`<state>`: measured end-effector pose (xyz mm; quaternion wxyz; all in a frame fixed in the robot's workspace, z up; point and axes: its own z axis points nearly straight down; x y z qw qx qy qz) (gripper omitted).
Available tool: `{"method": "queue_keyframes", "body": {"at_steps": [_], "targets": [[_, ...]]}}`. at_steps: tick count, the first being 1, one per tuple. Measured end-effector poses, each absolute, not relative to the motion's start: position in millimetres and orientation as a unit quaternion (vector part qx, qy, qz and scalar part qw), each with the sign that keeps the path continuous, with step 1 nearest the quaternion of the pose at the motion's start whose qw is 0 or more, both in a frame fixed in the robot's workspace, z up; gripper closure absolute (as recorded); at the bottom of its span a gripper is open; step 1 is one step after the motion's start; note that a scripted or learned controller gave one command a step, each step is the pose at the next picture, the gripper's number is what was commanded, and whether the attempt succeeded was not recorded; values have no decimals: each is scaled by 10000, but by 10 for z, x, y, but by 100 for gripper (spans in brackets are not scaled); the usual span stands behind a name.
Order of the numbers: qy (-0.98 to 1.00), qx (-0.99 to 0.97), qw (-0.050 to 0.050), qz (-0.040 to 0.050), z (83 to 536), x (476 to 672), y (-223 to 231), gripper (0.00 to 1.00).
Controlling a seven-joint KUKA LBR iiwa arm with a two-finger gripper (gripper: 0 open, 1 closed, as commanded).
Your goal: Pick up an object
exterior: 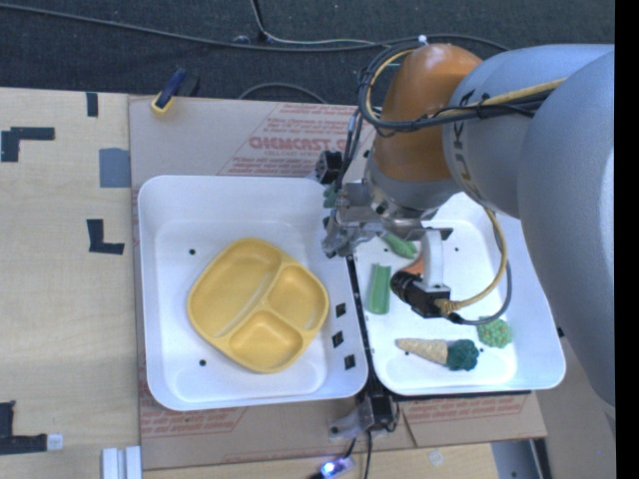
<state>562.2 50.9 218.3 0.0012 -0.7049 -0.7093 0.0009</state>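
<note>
Arm (519, 138) over right bin; gripper (344, 230) state unclear, green stick (379, 288) just beside.

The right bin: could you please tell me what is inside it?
A green stick, an ice-cream cone and a small green piece lie in the right bin. The arm covers its far part.

This is a robotics lab bench. A large grey arm with an orange band (424, 118) reaches over two shallow white plastic bins (160, 267) set on printed cardboard sheet (270, 138). Beyond the bins, black cables (255, 13) trail over dark carpet; black tape marks (25, 140) dot the wooden benchtop to their left.
</note>
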Motion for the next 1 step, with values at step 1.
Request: {"method": "queue_keyframes", "body": {"at_steps": [1], "targets": [[-7089, -7053, 4, 1, 2297, 5743, 1032, 100]]}}
